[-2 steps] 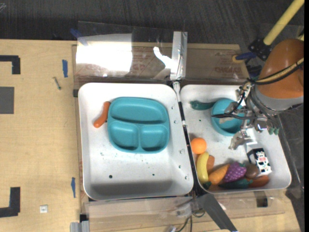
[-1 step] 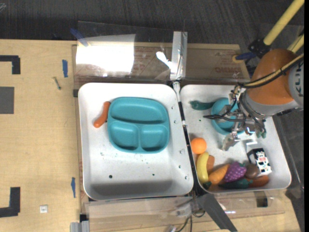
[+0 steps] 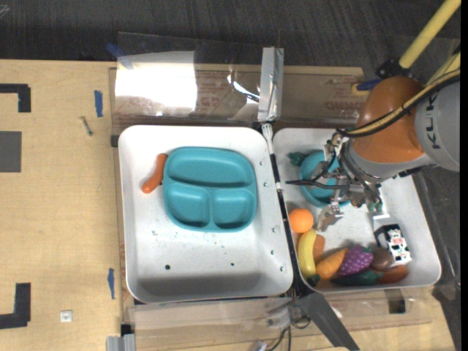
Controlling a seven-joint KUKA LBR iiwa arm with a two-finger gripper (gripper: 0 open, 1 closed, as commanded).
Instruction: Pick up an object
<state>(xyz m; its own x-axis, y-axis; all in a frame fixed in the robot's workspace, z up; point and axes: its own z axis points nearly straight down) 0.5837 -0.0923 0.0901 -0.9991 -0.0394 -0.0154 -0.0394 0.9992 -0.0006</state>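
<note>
The arm reaches in from the right over the right bin. My gripper hangs low in that bin, just above and to the right of an orange ball. A teal cup-like object lies right behind the gripper, partly hidden by the wrist. Along the bin's front wall sit a yellow banana, an orange carrot-shaped piece, purple grapes and a brown-red item. I see nothing held in the gripper.
The left bin holds a teal divided plate and an orange sausage-shaped toy at the plate's left. A clear plastic wall stands behind the bins. Bare white floor lies at the left bin's front.
</note>
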